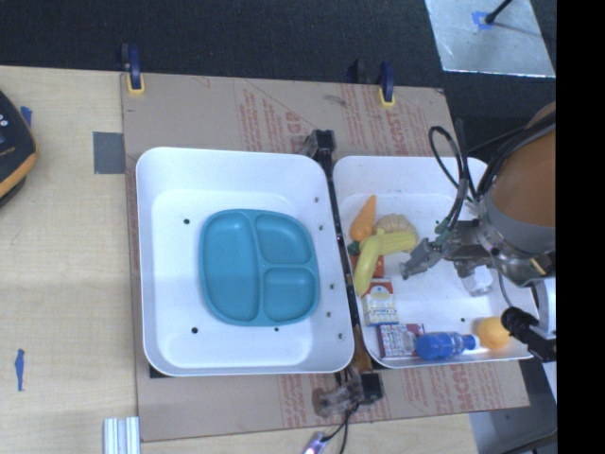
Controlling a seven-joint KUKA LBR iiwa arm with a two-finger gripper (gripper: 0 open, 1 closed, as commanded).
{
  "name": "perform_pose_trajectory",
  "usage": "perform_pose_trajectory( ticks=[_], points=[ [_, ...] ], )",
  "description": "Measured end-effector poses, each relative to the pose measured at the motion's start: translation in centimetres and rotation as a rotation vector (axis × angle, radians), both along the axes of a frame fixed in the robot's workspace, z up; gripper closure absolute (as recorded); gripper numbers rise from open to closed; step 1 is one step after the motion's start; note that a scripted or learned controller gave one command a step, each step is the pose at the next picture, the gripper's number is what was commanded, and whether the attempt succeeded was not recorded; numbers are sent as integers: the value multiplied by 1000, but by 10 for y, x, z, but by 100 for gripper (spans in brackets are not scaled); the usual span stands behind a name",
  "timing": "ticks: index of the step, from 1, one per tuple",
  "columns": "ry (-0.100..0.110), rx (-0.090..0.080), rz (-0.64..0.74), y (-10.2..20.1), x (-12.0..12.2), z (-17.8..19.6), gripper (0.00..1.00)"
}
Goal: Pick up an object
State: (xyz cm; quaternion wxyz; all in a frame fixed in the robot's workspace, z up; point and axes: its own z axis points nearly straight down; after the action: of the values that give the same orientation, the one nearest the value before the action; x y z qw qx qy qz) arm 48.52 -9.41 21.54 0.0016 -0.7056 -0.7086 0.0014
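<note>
My gripper (419, 259) hangs over the middle of the right bin (416, 173), just right of a yellow banana (371, 256) and a pale corn cob (395, 224). An orange carrot (363, 218) lies at the bin's left wall. A small red and white box (380, 304) and a printed packet (401, 339) lie toward the front. A blue bottle (442, 345) rests along the front wall beside an orange fruit (492, 333). I see nothing in the gripper.
The left bin (161, 253) holds a blue divided plate (259, 266). The arm's orange band (529, 183) and black cables (452, 164) overhang the right bin's right side. Blue clamps (133, 68) pin the cardboard sheet at the back.
</note>
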Motion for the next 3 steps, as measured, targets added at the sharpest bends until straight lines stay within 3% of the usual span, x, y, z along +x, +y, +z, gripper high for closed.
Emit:
perform_pose_trajectory(
  ticks=[1,2,3],
  points=[
    [0,-2,1,-3,90,-78,0],
    [-3,-4,0,-1,142,-123,0],
    [-2,0,-2,-31,171,-123,0]
  ],
)
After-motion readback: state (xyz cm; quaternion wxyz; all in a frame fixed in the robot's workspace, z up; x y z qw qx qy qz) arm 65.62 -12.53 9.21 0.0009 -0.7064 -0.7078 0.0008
